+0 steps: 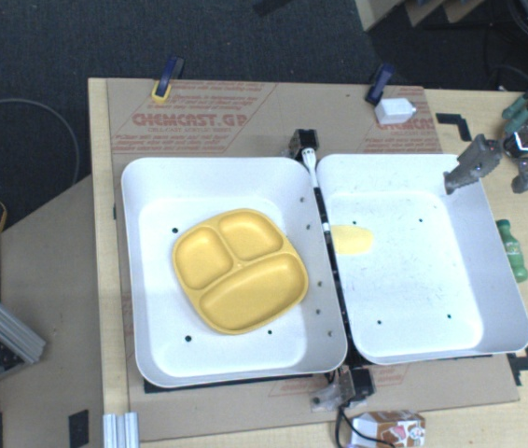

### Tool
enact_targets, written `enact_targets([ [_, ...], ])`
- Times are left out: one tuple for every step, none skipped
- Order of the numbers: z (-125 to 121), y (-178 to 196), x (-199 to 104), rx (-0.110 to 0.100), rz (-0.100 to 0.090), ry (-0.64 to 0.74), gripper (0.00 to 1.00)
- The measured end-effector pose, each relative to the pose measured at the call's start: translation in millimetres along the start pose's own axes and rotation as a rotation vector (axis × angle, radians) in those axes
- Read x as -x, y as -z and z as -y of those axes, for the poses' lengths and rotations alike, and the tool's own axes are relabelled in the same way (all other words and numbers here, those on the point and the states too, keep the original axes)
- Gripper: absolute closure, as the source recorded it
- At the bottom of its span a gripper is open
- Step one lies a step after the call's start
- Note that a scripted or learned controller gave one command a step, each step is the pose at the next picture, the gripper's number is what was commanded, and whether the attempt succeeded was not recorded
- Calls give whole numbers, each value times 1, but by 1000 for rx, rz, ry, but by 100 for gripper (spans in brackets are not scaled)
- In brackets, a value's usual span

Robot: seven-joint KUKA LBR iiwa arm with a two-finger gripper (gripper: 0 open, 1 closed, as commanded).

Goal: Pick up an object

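Observation:
A yellow divided plate lies flat in the left bin, filling most of its floor. A small pale yellow piece rests in the right bin, close to its left wall. My gripper hovers over the right bin's far right corner, well away from both objects. Its two grey fingers stand apart and open, with nothing between them.
Both bins sit on a cardboard sheet held by blue clamps at the back. A white block lies behind the right bin. A green bottle-like thing lies just outside that bin's right rim.

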State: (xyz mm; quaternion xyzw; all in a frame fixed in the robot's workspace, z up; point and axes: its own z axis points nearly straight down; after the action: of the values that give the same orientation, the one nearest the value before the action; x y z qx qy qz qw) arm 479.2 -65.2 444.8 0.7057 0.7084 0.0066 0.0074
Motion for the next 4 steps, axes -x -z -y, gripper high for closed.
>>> enact_targets([
  [-1,2,0,-14,1,-2,100],
  [-21,-77,75,-26,-1,-10,100],
  [-64,-183,125,-22,-1,-7,100],
  [-20,-144,28,-21,-4,4,100],
])
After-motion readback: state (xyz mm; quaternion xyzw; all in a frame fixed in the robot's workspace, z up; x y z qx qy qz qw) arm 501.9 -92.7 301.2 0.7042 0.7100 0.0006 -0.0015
